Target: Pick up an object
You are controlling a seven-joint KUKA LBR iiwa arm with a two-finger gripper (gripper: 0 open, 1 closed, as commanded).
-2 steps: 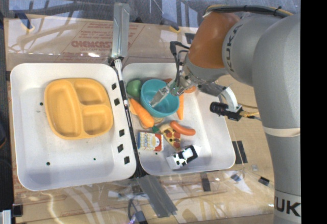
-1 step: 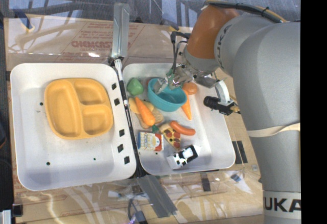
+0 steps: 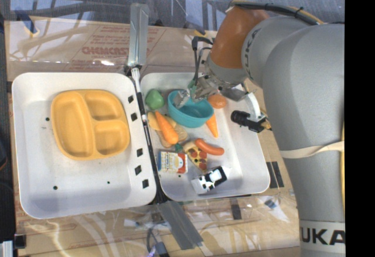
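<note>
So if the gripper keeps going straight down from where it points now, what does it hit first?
Most likely the teal plastic bowl in the right white bin: the gripper hangs over its back rim. Depth is unclear from above, so it may already be touching.

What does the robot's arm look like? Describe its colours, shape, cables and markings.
The arm is thick, rounded and grey, with an orange band above the wrist. White "KUKA" lettering marks its base. Dark cables run along it. The gripper is small and metallic.

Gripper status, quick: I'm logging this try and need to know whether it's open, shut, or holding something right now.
Gripper: cannot be told; it sits at the rim of the teal bowl in the right bin.
</note>
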